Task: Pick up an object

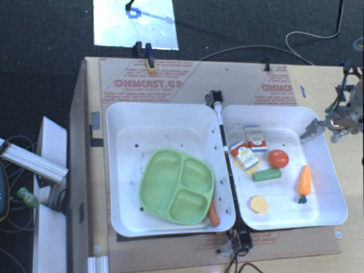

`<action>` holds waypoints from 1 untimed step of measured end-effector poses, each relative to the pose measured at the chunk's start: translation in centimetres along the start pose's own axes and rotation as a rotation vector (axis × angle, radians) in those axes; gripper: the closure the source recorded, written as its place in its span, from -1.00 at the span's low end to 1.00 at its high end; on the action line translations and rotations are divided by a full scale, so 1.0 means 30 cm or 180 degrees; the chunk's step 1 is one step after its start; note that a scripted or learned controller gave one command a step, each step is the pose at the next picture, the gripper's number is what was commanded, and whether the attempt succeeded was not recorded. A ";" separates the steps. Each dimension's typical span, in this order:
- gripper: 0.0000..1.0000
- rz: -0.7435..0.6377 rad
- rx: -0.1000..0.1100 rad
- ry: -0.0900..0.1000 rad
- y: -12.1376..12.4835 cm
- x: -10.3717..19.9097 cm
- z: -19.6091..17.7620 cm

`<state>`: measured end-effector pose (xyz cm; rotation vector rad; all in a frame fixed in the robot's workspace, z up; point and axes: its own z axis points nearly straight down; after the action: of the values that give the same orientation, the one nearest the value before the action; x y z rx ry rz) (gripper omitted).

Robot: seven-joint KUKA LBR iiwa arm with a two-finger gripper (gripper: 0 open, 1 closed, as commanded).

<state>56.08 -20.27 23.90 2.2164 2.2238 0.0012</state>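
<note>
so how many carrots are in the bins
2. One carrot lies in the right bin near its right wall. The other carrot lies in the left bin, partly hidden beside the green tray.

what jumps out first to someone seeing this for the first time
A big green divided plate lies in the left bin, with a small orange piece against its lower right rim. The right bin holds a cluster of toy food, including a red tomato and an orange carrot.

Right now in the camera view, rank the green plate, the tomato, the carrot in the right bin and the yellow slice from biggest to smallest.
1. green plate
2. carrot
3. tomato and yellow slice look about alike, so I won't rank them.
</note>
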 end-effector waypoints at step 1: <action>-1.00 0.0004 0.0012 0.0005 -0.026 0.093 0.456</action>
<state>55.32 -17.51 10.21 2.2204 2.2250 -0.0013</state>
